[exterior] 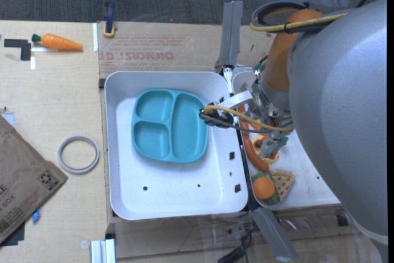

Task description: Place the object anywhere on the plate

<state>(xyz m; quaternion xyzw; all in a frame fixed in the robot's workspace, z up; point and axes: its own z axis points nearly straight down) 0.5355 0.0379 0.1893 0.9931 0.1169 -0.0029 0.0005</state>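
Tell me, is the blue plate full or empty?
Empty. All three sections of the blue plate show bare blue. It lies flat in the left bin, and the toy food sits in the other bin.

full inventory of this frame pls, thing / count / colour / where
plate: 1, teal, three compartments, in the left bin
left bin: 1, white, centre of the bench
right bin: 1, white, beside it, partly under the arm
hot dog toy: 1, red and orange, right bin
orange ball: 1, orange, right bin, near edge
waffle toy: 1, tan, beside the ball
carrot: 1, orange with green top, bench far left
ring: 1, grey, bench left of the bins
cardboard box: 1, brown, lower left corner
arm: 1, grey with orange band, over the right bin
gripper: 1, above the hot dog toy
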